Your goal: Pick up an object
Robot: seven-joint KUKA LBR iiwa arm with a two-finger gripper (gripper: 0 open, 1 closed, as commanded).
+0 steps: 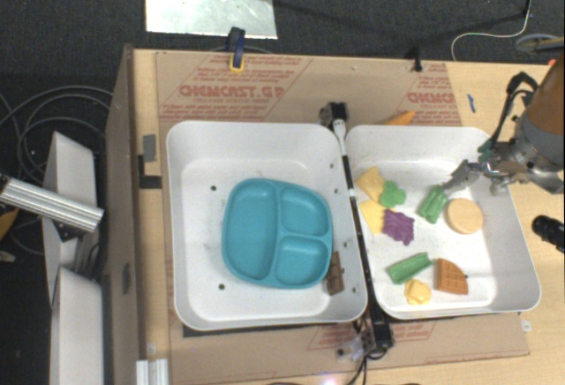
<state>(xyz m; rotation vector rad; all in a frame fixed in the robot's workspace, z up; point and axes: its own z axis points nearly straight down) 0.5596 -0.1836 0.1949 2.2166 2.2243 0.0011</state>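
The gripper (461, 173), its opening impossible to tell, hangs by the green block (432, 204) and tan disc (463, 216), so crowding could spoil a pick.

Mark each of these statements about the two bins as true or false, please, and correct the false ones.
1. The teal divided plate lies in the left bin. True.
2. The purple toy lies on the teal plate. False: it lies in the right bin, beside the yellow pieces.
3. The gripper is over the right bin, near the upright green piece. True.
4. The round tan piece is in the left bin. False: it is in the right bin, right of the green piece.
5. The brown waffle-like piece lies near the front of the right bin. True.
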